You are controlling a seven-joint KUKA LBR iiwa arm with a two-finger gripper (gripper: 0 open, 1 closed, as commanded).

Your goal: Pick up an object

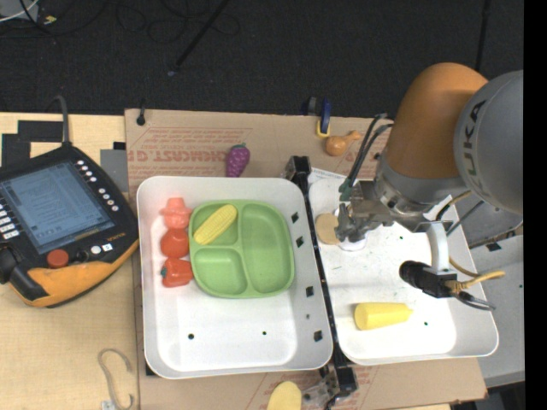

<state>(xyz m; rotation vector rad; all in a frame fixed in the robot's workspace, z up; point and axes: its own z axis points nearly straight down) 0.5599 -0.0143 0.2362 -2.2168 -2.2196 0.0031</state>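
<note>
My gripper (pixel 349 229) hangs low over the far left part of the right bin (pixel 479 348), pointing down. A small white round thing (pixel 352 245) lies right under it, touching or nearly touching. Just to its left, a tan disc (pixel 326 227) lies by the bin's left wall. A yellow wedge (pixel 382 315) rests on the bin floor nearer the front, well apart from the gripper. The left bin (pixel 222 340) holds a green divided plate (pixel 256 263) with a yellow corn cob (pixel 214 223) on it. Red and pink toy pieces (pixel 174 244) lie beside the plate.
A teach pendant (pixel 55 220) sits on the bench to the left. Behind the bins lie a purple grape toy (pixel 238 159) and an orange-tan toy (pixel 338 143). A yellow object (pixel 285 395) lies in front of the bins. The arm's bulk covers the right bin's far right.
</note>
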